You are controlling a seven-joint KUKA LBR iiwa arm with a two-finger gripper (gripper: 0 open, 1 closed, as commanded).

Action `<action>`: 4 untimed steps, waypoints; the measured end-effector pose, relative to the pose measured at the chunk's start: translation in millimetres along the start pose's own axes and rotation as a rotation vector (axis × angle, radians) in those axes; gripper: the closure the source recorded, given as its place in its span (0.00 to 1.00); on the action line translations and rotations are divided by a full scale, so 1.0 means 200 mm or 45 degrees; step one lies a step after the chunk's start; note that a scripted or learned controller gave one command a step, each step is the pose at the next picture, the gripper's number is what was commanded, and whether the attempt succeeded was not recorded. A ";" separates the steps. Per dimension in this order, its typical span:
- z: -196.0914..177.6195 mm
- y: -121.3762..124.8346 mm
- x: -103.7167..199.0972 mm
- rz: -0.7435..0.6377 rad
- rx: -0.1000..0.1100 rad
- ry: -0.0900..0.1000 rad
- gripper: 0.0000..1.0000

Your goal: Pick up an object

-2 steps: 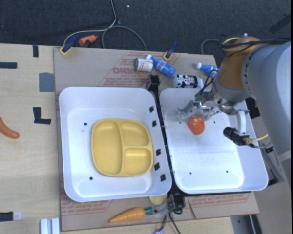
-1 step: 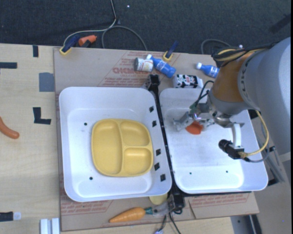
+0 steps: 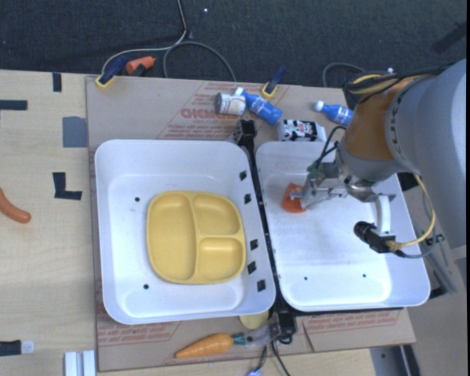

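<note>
The fingers (image 3: 307,194) reach down into the right bin at a small orange-red object (image 3: 292,200), and their tips lie right against it; whether they are spread or closed on it cannot be told from this slanted look.

Going left to right: an orange sausage-shaped toy (image 3: 10,204) lies on the bare table, well apart from the bins. The left bin (image 3: 113,171) holds a yellow divided plate (image 3: 196,236) near its middle. A toy carrot (image 3: 205,345) lies on the near side of that bin, outside it. On the far side, between the bins, sit a small white and blue bottle (image 3: 249,103) and a black-and-white carton (image 3: 301,131). The right bin (image 3: 360,288) carries the orange-red object in its far left part, with the grey arm (image 3: 423,131) above it.

The step in hand looks like the grasp itself. The next move calls for a firm close on the object, then a straight lift clear of the bin floor; a loose hold would probably let it slip.
</note>
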State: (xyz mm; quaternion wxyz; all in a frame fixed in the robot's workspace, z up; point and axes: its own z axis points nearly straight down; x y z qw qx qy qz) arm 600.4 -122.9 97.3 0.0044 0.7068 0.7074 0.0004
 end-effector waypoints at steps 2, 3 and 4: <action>0.06 0.11 0.15 -0.003 0.006 0.004 0.00; 0.00 0.11 0.14 -0.001 0.002 0.002 1.00; -0.46 -0.09 0.30 -0.003 0.006 0.009 1.00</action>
